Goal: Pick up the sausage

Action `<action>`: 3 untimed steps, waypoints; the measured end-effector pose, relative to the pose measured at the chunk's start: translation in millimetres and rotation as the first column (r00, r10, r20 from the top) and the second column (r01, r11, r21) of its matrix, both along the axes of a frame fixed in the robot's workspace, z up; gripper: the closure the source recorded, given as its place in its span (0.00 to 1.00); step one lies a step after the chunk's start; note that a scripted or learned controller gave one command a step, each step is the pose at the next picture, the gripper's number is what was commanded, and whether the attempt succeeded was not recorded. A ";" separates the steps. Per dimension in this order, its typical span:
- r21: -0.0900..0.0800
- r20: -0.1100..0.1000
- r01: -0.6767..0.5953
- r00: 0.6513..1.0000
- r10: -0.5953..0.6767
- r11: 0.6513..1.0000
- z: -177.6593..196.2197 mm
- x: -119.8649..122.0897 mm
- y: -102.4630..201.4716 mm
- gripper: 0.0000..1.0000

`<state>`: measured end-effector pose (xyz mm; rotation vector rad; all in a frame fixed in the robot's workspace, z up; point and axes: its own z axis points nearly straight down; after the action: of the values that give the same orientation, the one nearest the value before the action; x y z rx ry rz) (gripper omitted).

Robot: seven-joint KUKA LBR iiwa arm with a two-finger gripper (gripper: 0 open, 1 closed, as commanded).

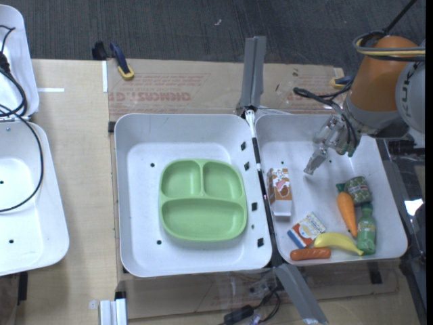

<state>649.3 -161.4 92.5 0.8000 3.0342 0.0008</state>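
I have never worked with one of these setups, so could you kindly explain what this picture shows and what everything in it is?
This is a single photo from a camera fixed above a bench, looking down at a slant. The grey machine with the orange band at the right is a robot arm. Its pincer hangs over the upper part of the right bin, with nothing between its fingers. Its job is to pick up the sausage, which lies at the near edge of that bin, beside a banana. Also there are a carrot, a small carton, a small card pack and green packets. The left bin holds a green divided plate.
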 end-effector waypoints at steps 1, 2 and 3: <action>0.000 0.000 -0.153 0.988 0.153 0.988 0.5 -58.0 -12.1 0.00; -0.002 0.002 -0.251 0.968 0.251 0.968 0.5 -26.1 -18.6 0.00; -0.001 0.000 -0.308 0.951 0.308 0.951 0.5 -38.1 9.3 0.00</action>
<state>611.2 -152.1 93.1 0.3172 3.1215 0.0003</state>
